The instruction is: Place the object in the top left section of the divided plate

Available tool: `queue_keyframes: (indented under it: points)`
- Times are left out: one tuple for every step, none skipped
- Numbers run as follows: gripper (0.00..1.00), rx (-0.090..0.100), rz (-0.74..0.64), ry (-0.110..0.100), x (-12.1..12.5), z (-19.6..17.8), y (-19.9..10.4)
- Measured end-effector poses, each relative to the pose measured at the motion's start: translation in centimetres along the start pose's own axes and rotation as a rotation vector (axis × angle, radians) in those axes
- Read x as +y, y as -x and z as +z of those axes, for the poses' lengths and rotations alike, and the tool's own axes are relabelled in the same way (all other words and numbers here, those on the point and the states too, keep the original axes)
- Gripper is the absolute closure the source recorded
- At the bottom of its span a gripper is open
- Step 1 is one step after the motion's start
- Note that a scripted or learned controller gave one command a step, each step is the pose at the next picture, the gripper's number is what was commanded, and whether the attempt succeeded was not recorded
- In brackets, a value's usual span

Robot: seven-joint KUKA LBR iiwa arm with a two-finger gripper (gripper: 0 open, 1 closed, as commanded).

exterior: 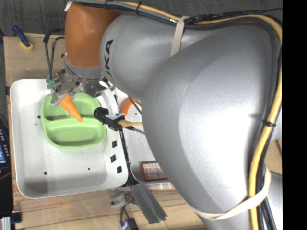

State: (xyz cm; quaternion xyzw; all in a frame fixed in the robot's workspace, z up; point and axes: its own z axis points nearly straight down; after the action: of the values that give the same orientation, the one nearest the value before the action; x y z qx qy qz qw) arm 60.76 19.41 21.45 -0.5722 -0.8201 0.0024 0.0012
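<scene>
We see the hand (pixel 64 91) over the green divided plate (pixel 74 134) at frame left, orange carrot (pixel 71 107) apparently pinched at its tip.

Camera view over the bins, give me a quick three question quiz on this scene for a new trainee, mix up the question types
1. True or false: the orange carrot lies on the bench outside both bins.
2. Multiple choice: the green divided plate sits in which place? A, the left white bin. B, the bare bench top. C, on top of the arm.
3. Fill in the word: the gripper hangs over the plate's ______ edge as this view shows it.

Key
1. False: the carrot is over the plate, just below the gripper, thick end toward it and tip pointing down and to the right.
2. A.
3. Upper.
</scene>
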Motion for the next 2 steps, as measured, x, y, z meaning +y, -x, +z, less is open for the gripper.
queue_keyframes:
  points:
    - [1.00,0.001,0.411,-0.007,-7.9,5.1,5.0]
    - [1.00,0.000,0.503,-0.005,-3.5,8.7,-0.9]
